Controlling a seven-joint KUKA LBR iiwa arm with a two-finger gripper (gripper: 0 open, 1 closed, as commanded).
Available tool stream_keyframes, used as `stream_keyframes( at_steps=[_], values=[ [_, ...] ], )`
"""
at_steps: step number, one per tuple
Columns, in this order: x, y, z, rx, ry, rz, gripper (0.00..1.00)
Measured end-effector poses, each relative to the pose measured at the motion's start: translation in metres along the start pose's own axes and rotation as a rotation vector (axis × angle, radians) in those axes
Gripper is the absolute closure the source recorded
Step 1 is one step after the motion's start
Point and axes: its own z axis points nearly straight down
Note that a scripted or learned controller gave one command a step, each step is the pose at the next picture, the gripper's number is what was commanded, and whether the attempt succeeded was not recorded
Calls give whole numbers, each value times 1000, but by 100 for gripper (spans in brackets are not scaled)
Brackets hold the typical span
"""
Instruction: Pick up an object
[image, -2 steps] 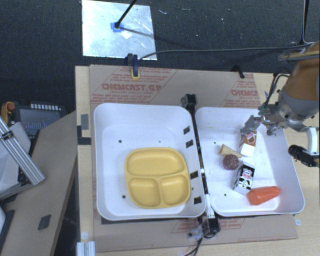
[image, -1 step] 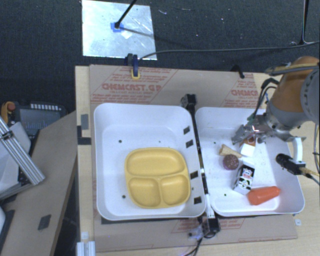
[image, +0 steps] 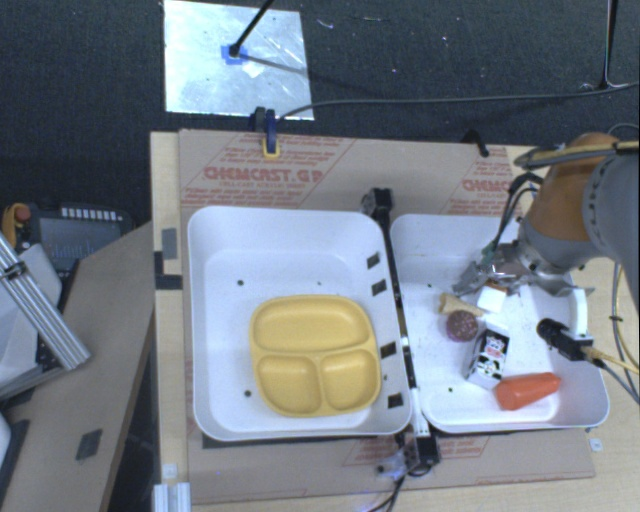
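Note:
The right bin (image: 430, 240) holds several small objects. A tan wedge (image: 455, 303) lies beside a round maroon piece (image: 462, 325). A small black-and-white carton (image: 487, 359) stands in front of them, and an orange carrot (image: 527, 390) lies near the bin's front right corner. A small white block (image: 492, 298) sits just under my gripper (image: 493, 272), which hangs low over the bin's right half, right of the wedge. I cannot make out whether it touches the block.
A yellow divided plate (image: 312, 353) lies in the left bin (image: 215, 300). A black divider with clips (image: 392, 300) runs between the bins. The grey arm with its orange band (image: 565, 205) and cables covers the right bin's far right side.

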Motion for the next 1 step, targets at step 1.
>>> stream_keyframes(
  at_steps=[1],
  values=[
    [-1,2,-14,-6,-1,0,100]
  ],
)
